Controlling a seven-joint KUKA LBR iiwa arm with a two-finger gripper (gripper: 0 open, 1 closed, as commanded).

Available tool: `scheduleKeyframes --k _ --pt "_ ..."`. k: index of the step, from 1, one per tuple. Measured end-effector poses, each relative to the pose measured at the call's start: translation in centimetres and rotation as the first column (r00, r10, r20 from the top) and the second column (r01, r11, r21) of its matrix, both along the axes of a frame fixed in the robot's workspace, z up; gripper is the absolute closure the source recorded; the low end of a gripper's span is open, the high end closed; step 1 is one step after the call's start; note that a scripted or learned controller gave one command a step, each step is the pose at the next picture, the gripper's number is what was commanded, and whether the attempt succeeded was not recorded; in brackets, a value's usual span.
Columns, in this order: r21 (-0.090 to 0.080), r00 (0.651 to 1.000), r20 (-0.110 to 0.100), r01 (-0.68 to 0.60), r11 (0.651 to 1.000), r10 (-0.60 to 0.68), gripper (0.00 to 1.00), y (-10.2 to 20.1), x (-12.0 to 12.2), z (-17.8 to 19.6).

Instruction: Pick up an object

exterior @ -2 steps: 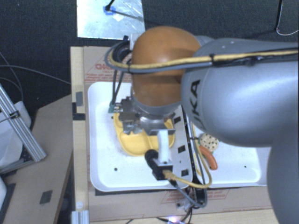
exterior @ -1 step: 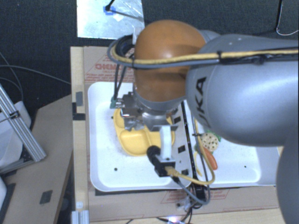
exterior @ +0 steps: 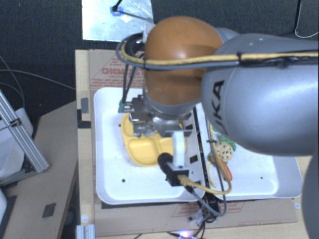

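A yellow rounded object (exterior: 142, 151) lies in the left white bin (exterior: 112, 183), near its middle. My gripper (exterior: 143, 129) hangs straight down over the yellow object's far end, and the orange band and grey wrist above cover most of it. From this slant I cannot tell whether the gripper touches the object. In the right bin (exterior: 259, 185) lie a tan dotted cookie-like piece (exterior: 225, 152) and a thin orange-red piece (exterior: 225, 169), both apart from the gripper.
The big grey arm (exterior: 264, 93) spans the right bin's far half. Black and yellow cables (exterior: 192, 183) dangle over the ridge between the bins. A cardboard sheet (exterior: 107, 71) lies under the bins, and an aluminium frame (exterior: 22, 138) stands at the left.
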State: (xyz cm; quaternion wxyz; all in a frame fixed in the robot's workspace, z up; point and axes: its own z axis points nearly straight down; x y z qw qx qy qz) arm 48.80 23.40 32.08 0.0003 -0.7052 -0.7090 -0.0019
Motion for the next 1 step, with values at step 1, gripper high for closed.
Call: scheduleKeyframes --k 1 --pt "-0.002 1.0 -0.001 0.004 1.0 -0.004 1.0 0.1 7.53 -24.2"
